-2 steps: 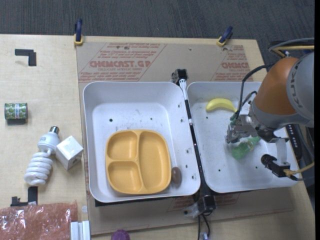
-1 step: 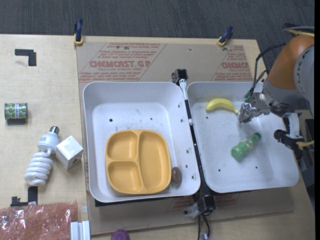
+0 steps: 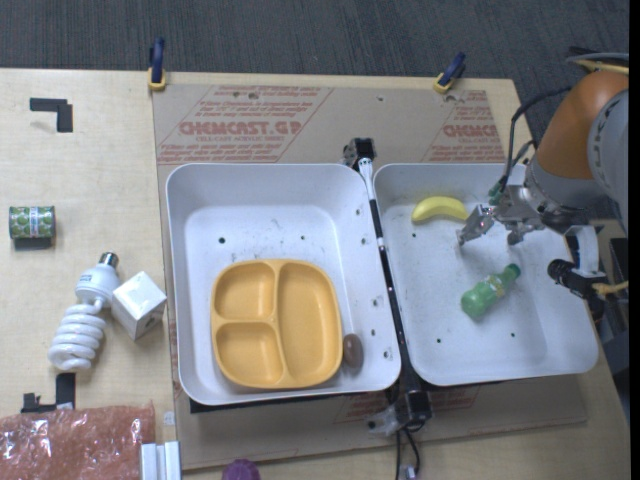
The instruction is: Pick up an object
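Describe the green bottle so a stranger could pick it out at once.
Look in the right white bin, the one the arm reaches into. The green bottle lies on its side near the middle, below the gripper. Its neighbour, the banana, is yellow and curved.

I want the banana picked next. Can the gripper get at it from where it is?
Probably yes: the gripper hovers just right of the banana, which lies alone in the right bin with nothing between them.
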{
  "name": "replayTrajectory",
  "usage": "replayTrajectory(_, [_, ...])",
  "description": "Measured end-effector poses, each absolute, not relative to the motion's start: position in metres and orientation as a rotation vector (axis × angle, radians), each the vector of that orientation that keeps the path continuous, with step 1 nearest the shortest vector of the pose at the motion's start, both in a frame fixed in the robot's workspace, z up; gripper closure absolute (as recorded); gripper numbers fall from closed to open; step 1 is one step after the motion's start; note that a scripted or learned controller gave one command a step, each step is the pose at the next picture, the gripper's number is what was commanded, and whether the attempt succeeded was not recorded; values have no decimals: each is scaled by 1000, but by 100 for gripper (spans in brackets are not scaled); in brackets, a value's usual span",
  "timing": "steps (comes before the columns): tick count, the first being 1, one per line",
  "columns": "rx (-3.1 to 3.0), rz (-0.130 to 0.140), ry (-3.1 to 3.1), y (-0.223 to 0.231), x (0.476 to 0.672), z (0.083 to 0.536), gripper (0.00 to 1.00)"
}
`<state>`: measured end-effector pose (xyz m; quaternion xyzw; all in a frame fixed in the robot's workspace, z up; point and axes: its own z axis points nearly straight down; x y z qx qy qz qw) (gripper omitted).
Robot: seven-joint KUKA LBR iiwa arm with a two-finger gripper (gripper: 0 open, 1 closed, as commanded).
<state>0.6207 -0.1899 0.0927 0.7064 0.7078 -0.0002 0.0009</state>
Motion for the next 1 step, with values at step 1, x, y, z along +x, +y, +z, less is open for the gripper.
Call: replayTrajectory(1, [2223, 0, 2220, -168, 551, 92, 0])
